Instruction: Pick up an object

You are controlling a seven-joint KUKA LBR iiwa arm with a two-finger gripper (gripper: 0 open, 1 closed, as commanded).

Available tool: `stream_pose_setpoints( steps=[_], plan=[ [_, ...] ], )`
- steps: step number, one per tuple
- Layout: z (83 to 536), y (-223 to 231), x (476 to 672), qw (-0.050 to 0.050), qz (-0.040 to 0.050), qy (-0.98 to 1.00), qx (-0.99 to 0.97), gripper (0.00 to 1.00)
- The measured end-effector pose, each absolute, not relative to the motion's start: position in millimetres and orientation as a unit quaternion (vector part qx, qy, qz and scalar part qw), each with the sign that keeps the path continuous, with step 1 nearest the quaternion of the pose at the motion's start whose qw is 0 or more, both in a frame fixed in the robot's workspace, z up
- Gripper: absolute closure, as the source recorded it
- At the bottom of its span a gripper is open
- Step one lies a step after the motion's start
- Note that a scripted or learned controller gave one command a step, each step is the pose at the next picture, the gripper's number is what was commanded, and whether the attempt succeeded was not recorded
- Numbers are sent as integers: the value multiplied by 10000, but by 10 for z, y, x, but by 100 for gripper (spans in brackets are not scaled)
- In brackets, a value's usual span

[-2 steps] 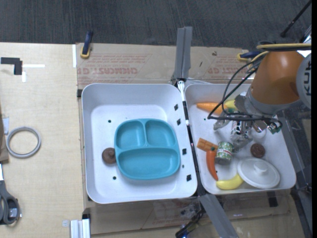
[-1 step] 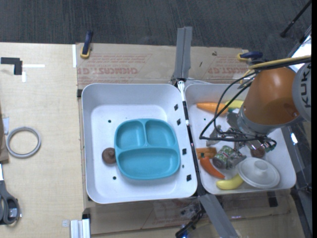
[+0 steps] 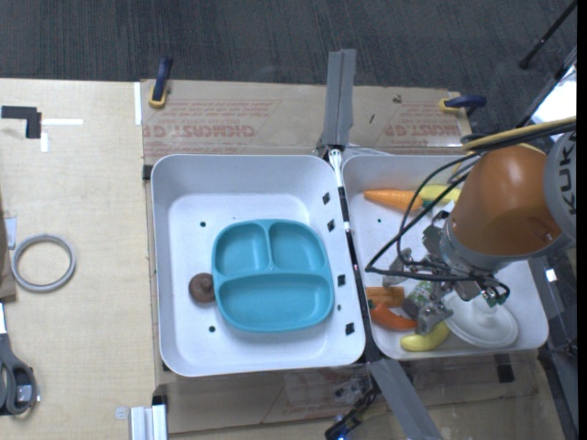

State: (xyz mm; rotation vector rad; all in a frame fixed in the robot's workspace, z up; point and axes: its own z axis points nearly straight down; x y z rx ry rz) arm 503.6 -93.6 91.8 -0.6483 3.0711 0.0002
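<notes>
Two white bins sit side by side on my bench; nothing is lifted yet, as far as I can judge. My gripper (image 3: 429,313) hangs low in the right bin (image 3: 532,337), over a yellow banana-like piece (image 3: 424,341) and orange pieces (image 3: 390,308), with a carrot (image 3: 396,198) near the far wall. Whether it is clenched or released, I cannot tell. The pick looks unfinished. The left bin (image 3: 174,246) holds a blue divided tray (image 3: 272,275) and a small brown object (image 3: 201,288). A tape roll (image 3: 40,261) lies on the pale benchtop (image 3: 73,181); dark carpet (image 3: 229,16) lies beyond.
</notes>
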Motion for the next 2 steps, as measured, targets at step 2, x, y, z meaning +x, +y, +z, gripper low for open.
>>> stream_pose_setpoints(
  steps=[2],
  plan=[
    [923,-935,5496,17,4,9449,-3273,0]
  ],
)
